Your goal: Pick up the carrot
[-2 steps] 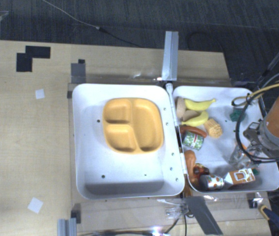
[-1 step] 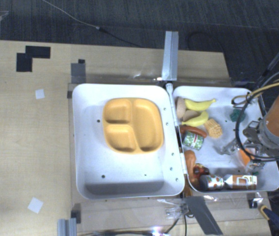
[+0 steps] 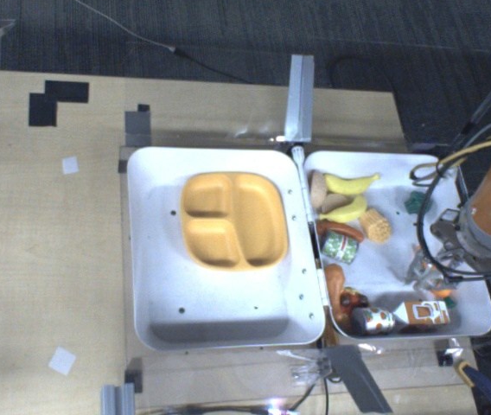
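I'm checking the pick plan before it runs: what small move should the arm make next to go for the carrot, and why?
Probably shift the gripper toward the left wall of the right bin, to stand above the carrot. The carrot lies against that wall, between the green packet and the dark bottle, while the gripper hangs over the bin's right side, apart from it.

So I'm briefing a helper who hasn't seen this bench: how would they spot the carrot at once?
Start at the right white bin, the one crowded with toy food. Follow its left wall toward the near corner: the carrot lies there, just below the green-labelled can. It is the plain orange, tapered piece, unlike the yellow bananas farther back.
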`<state>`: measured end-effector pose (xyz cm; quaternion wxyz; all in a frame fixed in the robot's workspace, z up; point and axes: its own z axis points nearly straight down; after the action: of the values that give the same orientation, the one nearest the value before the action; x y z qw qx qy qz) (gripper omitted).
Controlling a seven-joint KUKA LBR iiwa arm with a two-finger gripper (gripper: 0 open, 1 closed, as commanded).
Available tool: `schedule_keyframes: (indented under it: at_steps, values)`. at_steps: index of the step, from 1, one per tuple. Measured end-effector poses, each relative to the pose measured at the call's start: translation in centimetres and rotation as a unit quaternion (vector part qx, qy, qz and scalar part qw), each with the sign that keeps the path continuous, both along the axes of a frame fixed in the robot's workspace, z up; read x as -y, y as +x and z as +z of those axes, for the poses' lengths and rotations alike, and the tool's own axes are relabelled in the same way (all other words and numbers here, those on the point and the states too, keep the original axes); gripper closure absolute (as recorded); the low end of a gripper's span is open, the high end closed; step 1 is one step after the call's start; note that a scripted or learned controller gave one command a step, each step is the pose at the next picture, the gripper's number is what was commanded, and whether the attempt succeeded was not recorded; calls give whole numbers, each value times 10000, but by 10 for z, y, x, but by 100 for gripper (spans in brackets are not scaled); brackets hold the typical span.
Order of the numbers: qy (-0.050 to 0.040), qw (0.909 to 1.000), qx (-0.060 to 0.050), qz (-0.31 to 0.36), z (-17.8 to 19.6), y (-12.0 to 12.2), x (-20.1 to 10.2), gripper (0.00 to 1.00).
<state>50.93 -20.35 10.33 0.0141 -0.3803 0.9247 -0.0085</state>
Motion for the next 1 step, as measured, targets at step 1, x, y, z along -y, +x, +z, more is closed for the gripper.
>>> schedule_keyframes:
  at_steps: [1]
  values:
    - [9, 9998, -57, 173, -12, -11, 1, 100]
